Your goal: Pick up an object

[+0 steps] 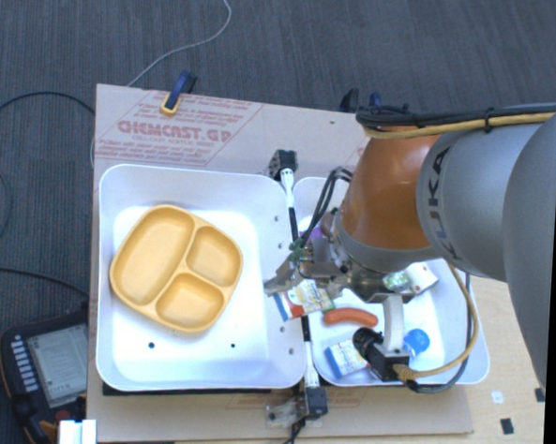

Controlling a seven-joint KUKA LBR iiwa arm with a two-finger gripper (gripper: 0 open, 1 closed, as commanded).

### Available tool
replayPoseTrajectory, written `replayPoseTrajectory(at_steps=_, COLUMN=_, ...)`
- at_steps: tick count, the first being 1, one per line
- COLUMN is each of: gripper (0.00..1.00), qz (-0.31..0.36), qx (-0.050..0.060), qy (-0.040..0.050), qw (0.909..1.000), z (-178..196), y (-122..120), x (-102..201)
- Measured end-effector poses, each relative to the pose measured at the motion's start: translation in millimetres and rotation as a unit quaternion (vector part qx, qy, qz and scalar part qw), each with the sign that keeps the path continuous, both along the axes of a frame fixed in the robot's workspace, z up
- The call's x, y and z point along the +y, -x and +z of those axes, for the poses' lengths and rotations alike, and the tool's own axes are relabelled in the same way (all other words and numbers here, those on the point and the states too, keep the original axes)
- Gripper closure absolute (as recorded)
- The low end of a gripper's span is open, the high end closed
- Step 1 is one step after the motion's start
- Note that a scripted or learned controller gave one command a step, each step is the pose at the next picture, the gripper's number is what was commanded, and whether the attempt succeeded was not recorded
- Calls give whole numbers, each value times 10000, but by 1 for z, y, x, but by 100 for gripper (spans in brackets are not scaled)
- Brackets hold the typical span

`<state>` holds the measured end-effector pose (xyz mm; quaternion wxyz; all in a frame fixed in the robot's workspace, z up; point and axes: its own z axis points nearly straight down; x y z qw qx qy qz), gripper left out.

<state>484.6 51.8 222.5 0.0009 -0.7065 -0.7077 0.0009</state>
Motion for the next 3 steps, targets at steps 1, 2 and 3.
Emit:
replayPoseTrajectory(at_steps=1, gripper=100, qz=7, qx=-1, qy=-1, qw=10000, z=10, y=-1, x=0)
replayPoseTrajectory(at_steps=2, gripper=100, qz=-3, qx=-15, qy=2, qw=10000, z=12, y=0, x=-26)
replayPoseTrajectory(at_steps=3, gripper=100, qz=-2, qx=-5, qy=3, qw=10000, z=-8, y=-12, x=27)
